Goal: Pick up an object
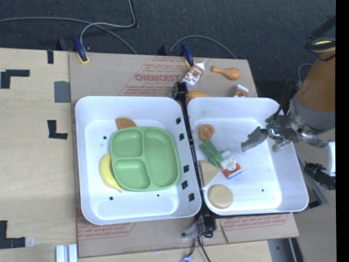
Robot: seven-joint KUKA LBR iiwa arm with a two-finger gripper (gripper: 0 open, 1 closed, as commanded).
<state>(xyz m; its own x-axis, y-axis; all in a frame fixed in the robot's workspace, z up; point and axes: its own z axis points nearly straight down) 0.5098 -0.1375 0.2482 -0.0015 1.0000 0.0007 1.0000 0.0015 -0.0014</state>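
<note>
Arm [319, 100] reaches in from right, gripper [256, 138] over right bin [283, 198], upper right part, above bare floor; can't tell how far open it is, nothing seen in it. Right bin, left side: donut [206, 131] at top, green pack [211, 152] below it, small carton [231, 168] touching pack's lower end, wedge [208, 171] beside divider, round bun [221, 196] at bottom. All apart from gripper. Left bin [87, 162]: green tray [145, 158], banana [108, 173] at its left edge, orange piece [125, 123] at top

Two white bins [87, 162], one green plate [145, 158]
</note>
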